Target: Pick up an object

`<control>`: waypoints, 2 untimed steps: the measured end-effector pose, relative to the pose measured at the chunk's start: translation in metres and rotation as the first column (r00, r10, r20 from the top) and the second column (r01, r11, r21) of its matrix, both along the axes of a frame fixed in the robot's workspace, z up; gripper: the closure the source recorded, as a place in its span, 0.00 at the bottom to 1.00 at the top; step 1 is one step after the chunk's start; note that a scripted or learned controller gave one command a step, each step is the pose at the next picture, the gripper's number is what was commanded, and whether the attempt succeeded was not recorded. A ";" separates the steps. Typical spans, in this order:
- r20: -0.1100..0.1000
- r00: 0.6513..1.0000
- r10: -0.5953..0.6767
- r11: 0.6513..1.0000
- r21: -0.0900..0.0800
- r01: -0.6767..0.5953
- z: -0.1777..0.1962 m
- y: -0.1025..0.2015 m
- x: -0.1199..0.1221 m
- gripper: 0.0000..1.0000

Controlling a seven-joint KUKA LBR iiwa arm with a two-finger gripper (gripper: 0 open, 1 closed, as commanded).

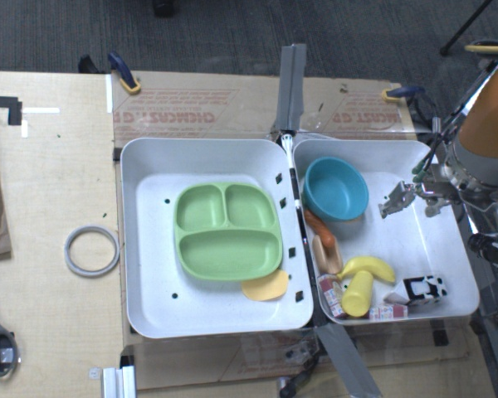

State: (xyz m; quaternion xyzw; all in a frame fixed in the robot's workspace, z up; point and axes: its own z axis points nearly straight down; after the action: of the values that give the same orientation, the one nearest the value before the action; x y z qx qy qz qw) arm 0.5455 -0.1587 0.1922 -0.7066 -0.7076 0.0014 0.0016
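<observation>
Nothing has been lifted yet, as far as the view shows: every object lies in a bin, and the gripper (398, 199) hangs over the right bin (453, 247) near its right wall with nothing between its fingers. They look spread apart (though the tips are small and somewhat hard to read). So I judge the task to be at its start, or between tries; the approach, the closing and the lift are all left to do.

The right bin holds most of the candidates. A blue bowl (336, 187) stands upright in its upper left part, the nearest thing to the gripper but apart from it. Below the bowl, along the left wall, lies an orange carrot (317, 221) with a tan, rounded piece just under it. Toward the front, a banana (370, 266) lies across the top of a yellow bottle (358, 293), touching it, and a small red-and-white packet (331, 296) sits just beside the bottle on the left. Near the front right is a small black-and-white toy (424, 289) (perhaps a cow; too small to tell).

The left bin (145, 247) holds a green divided plate (228, 231), lying flat, with a yellow chip (266, 287) tucked at its lower edge.

The bowl looks wide and smooth, likely awkward except at the rim; the banana and bottle look slimmer and easier to pinch.
</observation>
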 end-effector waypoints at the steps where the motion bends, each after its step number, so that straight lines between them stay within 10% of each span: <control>1: 0.000 0.997 -0.080 0.997 0.001 0.080 -0.102 0.017 -0.066 0.00; 2: 0.003 0.888 0.460 0.888 0.002 -0.460 -0.102 0.057 -0.068 0.00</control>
State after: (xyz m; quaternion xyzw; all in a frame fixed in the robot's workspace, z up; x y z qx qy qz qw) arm 0.4778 -0.1021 0.0905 -0.5188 -0.8549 0.0000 0.0011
